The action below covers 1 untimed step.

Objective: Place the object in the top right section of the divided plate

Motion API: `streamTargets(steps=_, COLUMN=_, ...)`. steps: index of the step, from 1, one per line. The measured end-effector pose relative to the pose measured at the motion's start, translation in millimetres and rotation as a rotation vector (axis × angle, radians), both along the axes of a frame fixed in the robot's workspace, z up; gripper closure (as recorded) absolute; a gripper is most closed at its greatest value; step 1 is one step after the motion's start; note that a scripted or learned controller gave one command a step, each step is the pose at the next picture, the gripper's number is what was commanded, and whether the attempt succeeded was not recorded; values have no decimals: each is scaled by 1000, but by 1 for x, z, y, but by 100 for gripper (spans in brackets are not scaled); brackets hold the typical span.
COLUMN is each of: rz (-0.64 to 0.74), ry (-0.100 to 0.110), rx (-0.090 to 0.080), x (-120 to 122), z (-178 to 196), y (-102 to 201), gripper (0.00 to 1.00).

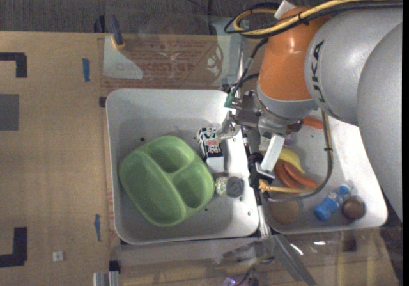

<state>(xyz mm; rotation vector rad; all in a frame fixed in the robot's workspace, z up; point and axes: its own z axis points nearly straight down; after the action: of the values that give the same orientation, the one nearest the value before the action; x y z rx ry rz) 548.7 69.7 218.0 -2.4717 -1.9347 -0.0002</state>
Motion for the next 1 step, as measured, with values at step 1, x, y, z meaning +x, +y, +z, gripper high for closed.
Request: streamTargets(steps=1, rz=-1, ry=-1, rx=0, x=1, z=10, y=-1, gripper=100)
